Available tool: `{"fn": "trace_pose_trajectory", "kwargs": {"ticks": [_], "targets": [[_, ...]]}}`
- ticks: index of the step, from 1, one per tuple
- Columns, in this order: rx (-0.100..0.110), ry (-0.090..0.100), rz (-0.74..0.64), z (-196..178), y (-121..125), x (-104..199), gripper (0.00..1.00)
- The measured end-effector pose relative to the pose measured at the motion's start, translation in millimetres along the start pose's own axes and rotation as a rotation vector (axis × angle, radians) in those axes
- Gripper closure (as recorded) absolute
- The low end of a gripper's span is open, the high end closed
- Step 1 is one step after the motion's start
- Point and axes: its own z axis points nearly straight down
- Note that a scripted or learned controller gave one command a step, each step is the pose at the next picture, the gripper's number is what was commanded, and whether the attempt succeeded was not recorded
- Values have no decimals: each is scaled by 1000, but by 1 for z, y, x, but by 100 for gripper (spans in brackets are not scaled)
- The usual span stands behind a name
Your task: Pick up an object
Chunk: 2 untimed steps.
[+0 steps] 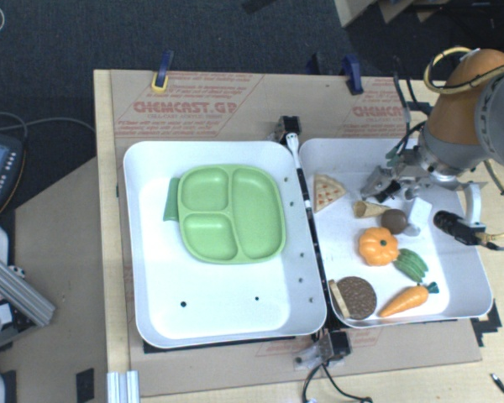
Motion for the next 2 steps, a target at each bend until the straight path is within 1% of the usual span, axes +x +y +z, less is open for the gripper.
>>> {"fn": "trace_pose_trajectory", "kwargs": {"ticks": [1, 2], "targets": [[-2, 0, 0, 5, 0, 1, 0], [-3, -1, 0, -6, 0, 0, 100]]}}
